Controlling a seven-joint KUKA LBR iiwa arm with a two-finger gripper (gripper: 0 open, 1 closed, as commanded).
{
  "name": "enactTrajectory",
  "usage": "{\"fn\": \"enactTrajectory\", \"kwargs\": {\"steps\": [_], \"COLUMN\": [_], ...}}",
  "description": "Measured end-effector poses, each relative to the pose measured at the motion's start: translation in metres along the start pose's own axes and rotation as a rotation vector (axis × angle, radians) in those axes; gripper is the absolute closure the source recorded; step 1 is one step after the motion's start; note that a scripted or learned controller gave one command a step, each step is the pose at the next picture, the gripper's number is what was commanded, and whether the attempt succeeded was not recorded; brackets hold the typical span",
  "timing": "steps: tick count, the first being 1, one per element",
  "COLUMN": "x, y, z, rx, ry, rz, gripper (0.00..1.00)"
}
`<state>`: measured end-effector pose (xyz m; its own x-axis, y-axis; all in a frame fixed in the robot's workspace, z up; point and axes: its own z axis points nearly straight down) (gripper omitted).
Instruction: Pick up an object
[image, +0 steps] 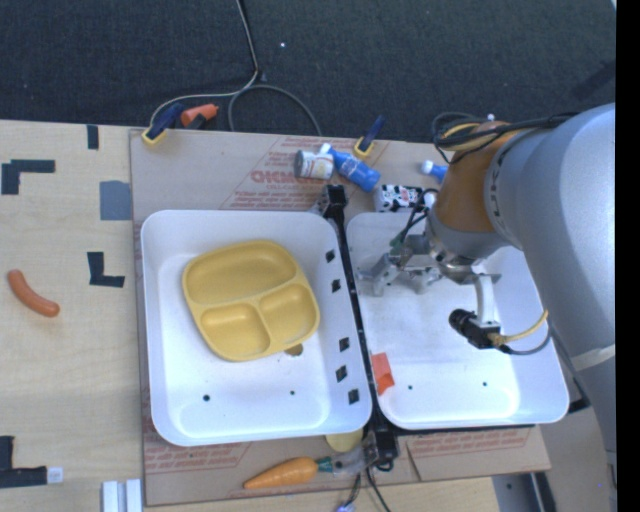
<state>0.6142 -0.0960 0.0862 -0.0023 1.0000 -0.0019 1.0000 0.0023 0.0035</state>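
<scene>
Camera view, landmark: the black divider (345, 300) between the two white bins.
Left bin (170, 400): holds a yellow three-compartment plate (250, 298), lying flat just left of the divider; likely the only thing to pick.
Right bin (540, 395): an orange tag (381, 373) sits against the divider.
Arm (520, 190): reaches low over the right bin, wrist toward the divider, probably working near the bin floor.
Tool (385, 275): just right of the divider, near the bin's far end; open or closed, I cannot tell; nothing seen in it.
Surface (60, 400): sausage (33, 294) far left of the divider; carrot (283, 473) beyond its near end.
</scene>
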Motion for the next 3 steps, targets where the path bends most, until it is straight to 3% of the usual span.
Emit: {"fn": "enactTrajectory", "kwargs": {"steps": [1, 2, 3], "x": [-0.021, -0.020, -0.020], "y": [0.057, 0.055, 0.055], "z": [0.001, -0.010, -0.009], "rx": [-0.001, -0.001, 0.001], "ry": [0.000, -0.003, -0.003], "rz": [-0.001, -0.001, -0.001], "gripper": [0.00, 1.00, 0.00]}}
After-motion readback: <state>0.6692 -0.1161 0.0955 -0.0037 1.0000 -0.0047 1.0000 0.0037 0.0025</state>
